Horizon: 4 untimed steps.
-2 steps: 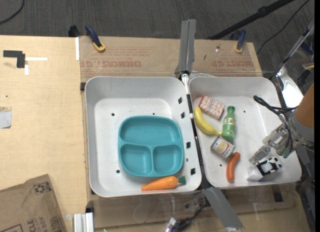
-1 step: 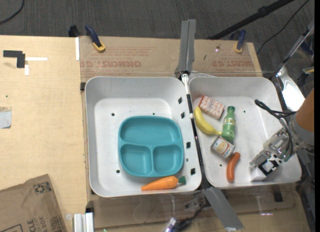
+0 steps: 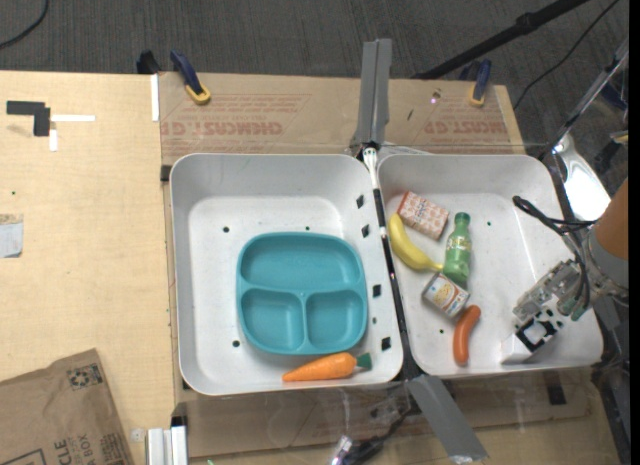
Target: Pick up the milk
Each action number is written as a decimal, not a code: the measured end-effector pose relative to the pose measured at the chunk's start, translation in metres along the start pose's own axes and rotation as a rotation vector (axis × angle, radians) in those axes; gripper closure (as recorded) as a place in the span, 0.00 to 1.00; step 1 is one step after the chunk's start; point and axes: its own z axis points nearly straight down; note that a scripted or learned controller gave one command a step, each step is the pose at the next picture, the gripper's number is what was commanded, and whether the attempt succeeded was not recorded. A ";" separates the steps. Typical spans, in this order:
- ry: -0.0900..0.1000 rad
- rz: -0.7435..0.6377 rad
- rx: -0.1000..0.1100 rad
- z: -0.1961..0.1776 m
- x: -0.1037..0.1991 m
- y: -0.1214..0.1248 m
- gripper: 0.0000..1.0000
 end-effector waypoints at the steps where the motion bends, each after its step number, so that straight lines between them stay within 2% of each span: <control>1: 0.000 0.000 0.000 0.000 0.000 0.000 0.00; 2: -0.002 0.002 -0.002 -0.009 -0.001 0.001 1.00; 3: -0.002 0.002 -0.002 -0.009 -0.001 0.001 0.00; 4: 0.001 -0.004 0.003 0.009 0.000 -0.001 0.00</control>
